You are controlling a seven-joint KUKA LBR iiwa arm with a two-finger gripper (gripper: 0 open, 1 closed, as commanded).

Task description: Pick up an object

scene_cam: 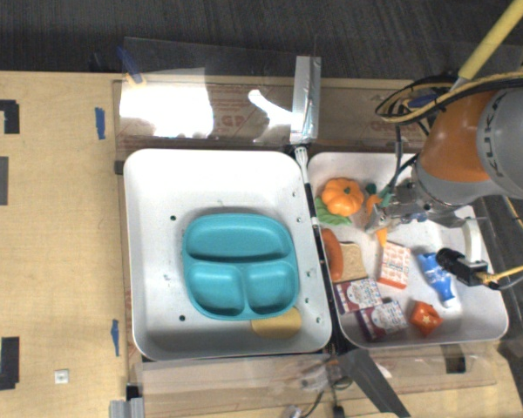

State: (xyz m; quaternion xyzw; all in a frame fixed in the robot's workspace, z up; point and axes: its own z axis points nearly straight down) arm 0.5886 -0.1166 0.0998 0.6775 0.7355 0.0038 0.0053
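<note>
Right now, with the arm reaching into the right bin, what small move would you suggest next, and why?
Probably a short, straight descent. The hand hangs in the right bin beside the small orange pumpkin, with nothing visibly held. The other items lie nearer the bin's front, so the pumpkin looks the closest target; a slight shift toward it first may help.

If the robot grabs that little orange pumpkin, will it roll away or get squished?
The pumpkin looks round and bumpy, so it would probably roll if nudged. Its shiny skin suggests hard plastic, likely light and not squishy, maybe slippery. It sits near the right bin wall, which might stop it.
</note>
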